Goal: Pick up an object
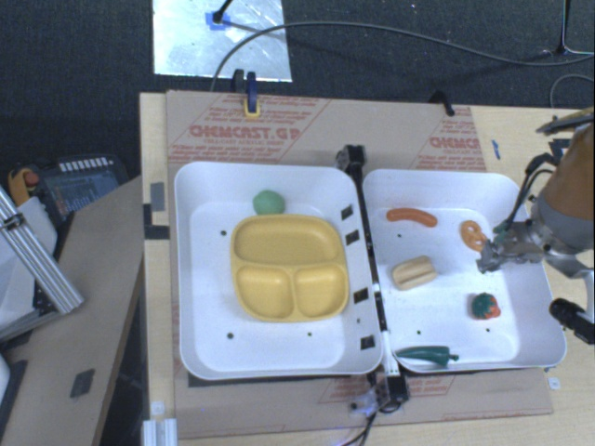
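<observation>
- From my remote station, the hand (490,260) hung over the right bin (535,337), at about 3 o'clock from that bin's centre, near the right wall.
- I could not tell whether it was spread or pressed together; too small and dark. Nothing showed between its tips.
- The orange ring-shaped toy (472,235) lay just at 11 o'clock of the hand, close beside it; contact not resolvable.
- The red-and-green round toy (483,306) sat at 6 o'clock of the hand, clearly apart, on the bin floor.
- The tan bread-roll toy (414,272) rested near the bin's centre, at 9 o'clock of the hand, well apart.
- The orange sausage toy (412,216) lay toward 12 o'clock in the right bin.
- The dark green pepper-like toy (426,354) lay along the near wall, at 6 o'clock.
- The left bin (200,249) held a yellow compartment tray (284,266) at its centre, with a green ball (270,202) touching or just beside the tray's 12 o'clock edge.
- Both bins sat on a cardboard sheet (307,128) on the tabletop (153,128).
</observation>
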{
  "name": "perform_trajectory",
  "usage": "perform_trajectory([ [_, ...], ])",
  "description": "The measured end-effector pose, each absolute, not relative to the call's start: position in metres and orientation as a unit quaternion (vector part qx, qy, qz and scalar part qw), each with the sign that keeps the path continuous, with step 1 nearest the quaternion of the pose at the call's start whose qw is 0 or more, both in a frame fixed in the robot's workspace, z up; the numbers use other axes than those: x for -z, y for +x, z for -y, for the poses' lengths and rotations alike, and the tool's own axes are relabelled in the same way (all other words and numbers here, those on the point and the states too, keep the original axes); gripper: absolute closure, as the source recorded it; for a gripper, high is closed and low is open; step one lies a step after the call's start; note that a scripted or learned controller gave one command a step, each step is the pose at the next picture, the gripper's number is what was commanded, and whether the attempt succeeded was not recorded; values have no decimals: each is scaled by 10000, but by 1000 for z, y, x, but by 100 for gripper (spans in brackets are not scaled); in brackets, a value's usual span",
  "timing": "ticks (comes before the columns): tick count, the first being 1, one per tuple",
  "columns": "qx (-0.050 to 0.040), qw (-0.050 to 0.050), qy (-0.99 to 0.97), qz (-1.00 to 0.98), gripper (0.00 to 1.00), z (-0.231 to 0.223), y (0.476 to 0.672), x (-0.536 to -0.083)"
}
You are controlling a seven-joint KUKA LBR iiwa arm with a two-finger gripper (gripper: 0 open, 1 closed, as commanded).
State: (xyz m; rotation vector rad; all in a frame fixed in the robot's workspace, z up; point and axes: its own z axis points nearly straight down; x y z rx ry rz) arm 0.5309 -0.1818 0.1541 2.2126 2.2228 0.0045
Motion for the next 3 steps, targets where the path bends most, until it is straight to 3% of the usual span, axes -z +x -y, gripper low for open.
perform_trajectory([
  [2,-13,27,7055,-7087,100,177,528,-226],
  [3,-13,3,7038,-7104,100,127,523,-234],
])
